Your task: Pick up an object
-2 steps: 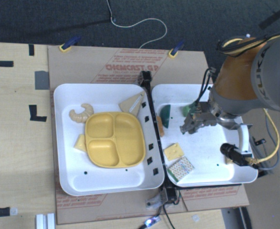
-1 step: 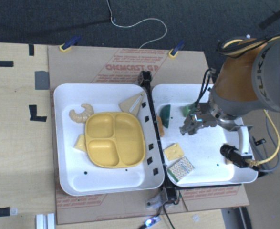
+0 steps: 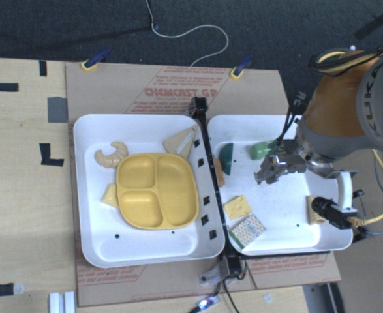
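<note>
Near the counter's front edge, in the right bin [image 3: 328, 243], a patterned packet [image 3: 247, 229] and a pale yellow cheese-like wedge [image 3: 237, 207] by the divider. Farther back in the left bin [image 3: 87, 175], a yellow divided plate [image 3: 157, 190], a tan curled piece [image 3: 110, 155] behind it. Mid right bin, hand [image 3: 269, 170] lowered over bare white floor, nothing seen between its fingers; how far apart they stand cannot be told. Toward the back edge, a green object [image 3: 260, 150] just beside the hand and a dark green piece [image 3: 226, 156] by the divider.
</note>
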